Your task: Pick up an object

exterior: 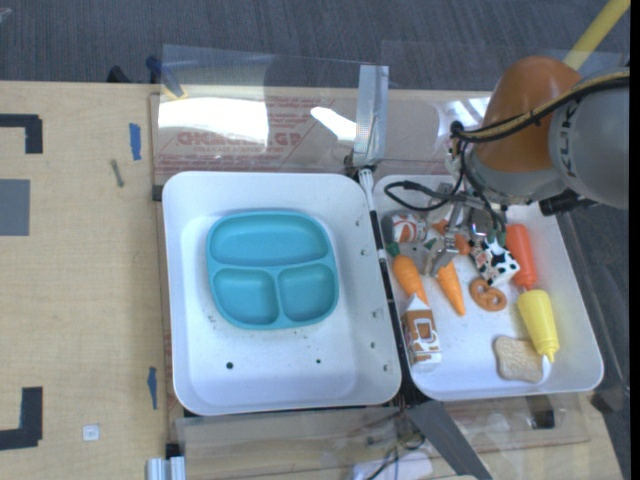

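Camera view: gripper hangs low in the right white bin; finger state, cannot tell. Two orange plastic carrots lie just below it, black-and-white cow toy beside.

Pale wooden bench on grey carpet.

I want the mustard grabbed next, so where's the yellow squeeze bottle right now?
The yellow squeeze bottle lies in the right bin near its right wall, just below the red-orange sausage and above the toast slice, right of the pretzel.
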`<state>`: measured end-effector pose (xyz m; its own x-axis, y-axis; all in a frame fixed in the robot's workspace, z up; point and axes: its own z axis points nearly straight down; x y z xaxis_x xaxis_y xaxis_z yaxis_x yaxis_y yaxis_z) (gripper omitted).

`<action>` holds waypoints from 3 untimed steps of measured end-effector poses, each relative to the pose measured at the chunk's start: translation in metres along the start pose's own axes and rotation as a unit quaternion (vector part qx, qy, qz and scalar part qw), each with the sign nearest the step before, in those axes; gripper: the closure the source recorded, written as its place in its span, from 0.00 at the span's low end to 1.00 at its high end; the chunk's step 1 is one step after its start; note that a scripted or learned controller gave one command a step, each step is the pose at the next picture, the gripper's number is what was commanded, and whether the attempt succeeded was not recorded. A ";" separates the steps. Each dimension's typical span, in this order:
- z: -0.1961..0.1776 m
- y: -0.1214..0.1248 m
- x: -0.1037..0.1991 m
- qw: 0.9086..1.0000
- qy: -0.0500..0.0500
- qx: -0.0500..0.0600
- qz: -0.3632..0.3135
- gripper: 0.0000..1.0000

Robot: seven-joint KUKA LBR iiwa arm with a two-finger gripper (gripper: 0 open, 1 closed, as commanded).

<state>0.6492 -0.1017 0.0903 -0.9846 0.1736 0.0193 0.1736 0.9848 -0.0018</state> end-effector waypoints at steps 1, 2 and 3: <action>0.002 -0.003 0.057 1.000 -0.015 -0.002 0.019 0.00; 0.002 -0.018 0.124 0.995 -0.020 -0.002 0.099 0.00; 0.002 0.001 0.058 0.993 -0.016 -0.003 0.121 0.00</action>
<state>0.5921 -0.0909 0.0893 -0.9144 0.4046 -0.0131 0.4046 0.9145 0.0044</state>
